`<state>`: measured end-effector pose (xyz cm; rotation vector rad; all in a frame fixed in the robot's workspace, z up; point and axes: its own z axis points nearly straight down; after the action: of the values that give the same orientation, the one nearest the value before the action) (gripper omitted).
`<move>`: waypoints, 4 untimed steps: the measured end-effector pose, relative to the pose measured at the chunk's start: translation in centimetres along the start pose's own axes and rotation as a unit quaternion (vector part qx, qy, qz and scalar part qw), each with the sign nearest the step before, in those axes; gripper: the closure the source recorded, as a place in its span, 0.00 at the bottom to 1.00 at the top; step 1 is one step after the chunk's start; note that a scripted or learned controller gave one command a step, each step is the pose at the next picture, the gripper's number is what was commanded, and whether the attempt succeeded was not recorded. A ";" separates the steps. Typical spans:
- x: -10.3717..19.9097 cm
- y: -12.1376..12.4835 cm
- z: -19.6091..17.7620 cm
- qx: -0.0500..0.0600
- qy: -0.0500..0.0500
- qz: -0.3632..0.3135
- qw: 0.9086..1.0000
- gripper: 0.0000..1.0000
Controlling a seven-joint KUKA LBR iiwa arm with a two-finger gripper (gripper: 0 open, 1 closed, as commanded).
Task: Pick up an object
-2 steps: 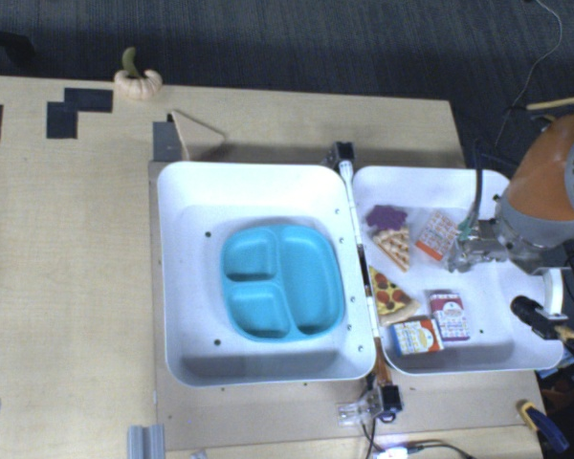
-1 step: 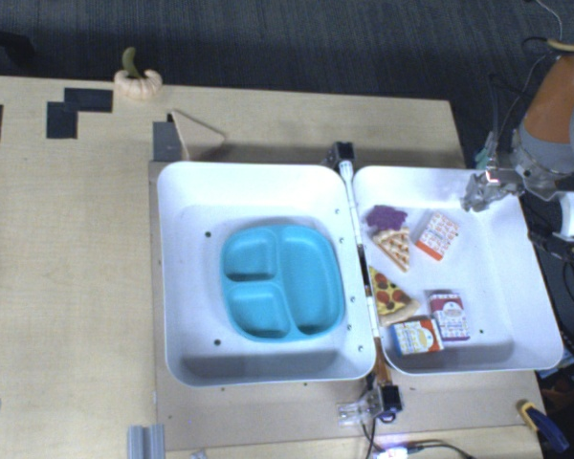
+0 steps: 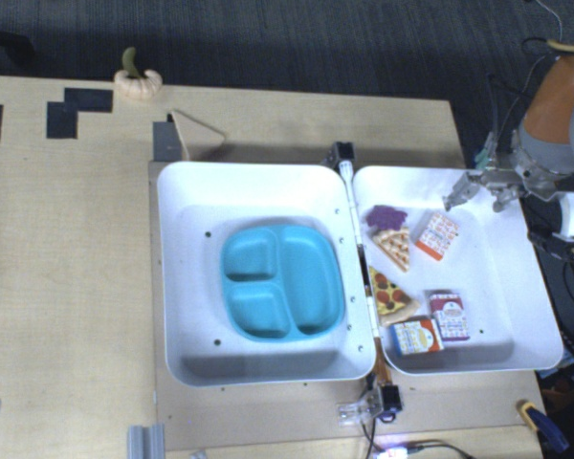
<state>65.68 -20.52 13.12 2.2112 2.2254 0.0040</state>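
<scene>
The right bin (image 3: 517,285) holds a purple bunch of grapes (image 3: 386,217), a waffle piece (image 3: 395,248), an orange-and-white carton (image 3: 437,235), a pizza slice (image 3: 390,295), a dark red box (image 3: 448,316) and a small blue-and-orange box (image 3: 416,337). My gripper (image 3: 479,195) hangs over the bin's far right part, up and right of the orange-and-white carton. Its two fingers are spread apart with nothing between them.
The left bin (image 3: 187,256) holds a blue three-compartment tray (image 3: 282,280). A small gourd (image 3: 136,81) lies on the bench at the far left. Cables run along the right edge beside the arm (image 3: 555,113).
</scene>
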 end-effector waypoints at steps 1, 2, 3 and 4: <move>1.3 -7.4 3.3 -0.003 0.000 0.002 1.000 0.00; 5.0 -16.5 4.0 -0.005 -0.001 0.003 1.000 0.00; 5.1 -16.2 2.7 -0.009 0.001 0.002 1.000 1.00; 5.6 -7.4 0.5 0.000 0.000 0.001 1.000 1.00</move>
<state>58.27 -14.94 12.60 2.2131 2.2245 0.0049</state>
